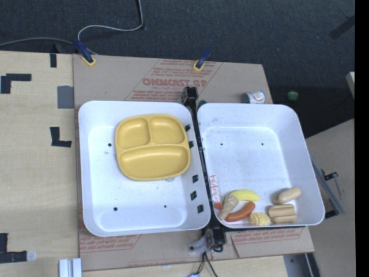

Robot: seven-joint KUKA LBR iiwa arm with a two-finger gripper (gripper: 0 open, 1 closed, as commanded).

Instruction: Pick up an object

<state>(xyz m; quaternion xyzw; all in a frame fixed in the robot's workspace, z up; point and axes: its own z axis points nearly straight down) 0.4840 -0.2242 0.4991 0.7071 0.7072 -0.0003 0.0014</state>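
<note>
left bin [95, 154]: yellow tray [153, 147] near its far edge
right bin [288, 131]: banana [245, 195], hotdog [240, 212], corn [259, 219], two buns [283, 205] along its near edge
fingers: cannot tell

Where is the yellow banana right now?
The banana lies in the right bin, near its front edge, just above the red sausage and left of the bread rolls.
</note>
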